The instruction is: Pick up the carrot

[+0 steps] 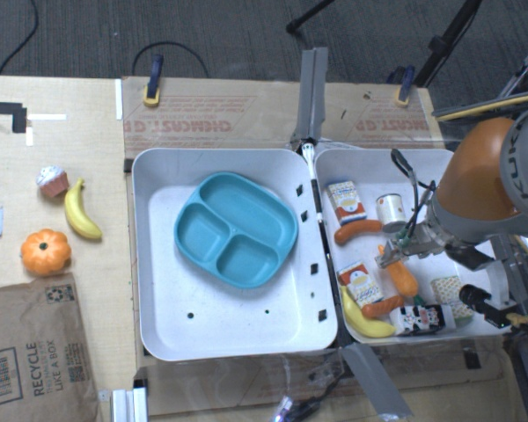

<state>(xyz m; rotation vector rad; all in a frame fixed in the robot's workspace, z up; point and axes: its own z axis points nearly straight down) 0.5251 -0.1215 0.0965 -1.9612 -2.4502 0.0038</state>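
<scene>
Over the right white bin (475, 332), pincer (396, 251) hovering, state unclear, beside short orange plastic carrot (403, 280): light, stiff, likely slippery; grip across its middle.

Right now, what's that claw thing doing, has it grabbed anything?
Gripper: low over the carrot in the right bin; open or shut cannot be told.

Even, bright overhead light, soft short shadows. Mild glare on the white bins (150, 262). Slightly soft focus, low resolution overall.
</scene>
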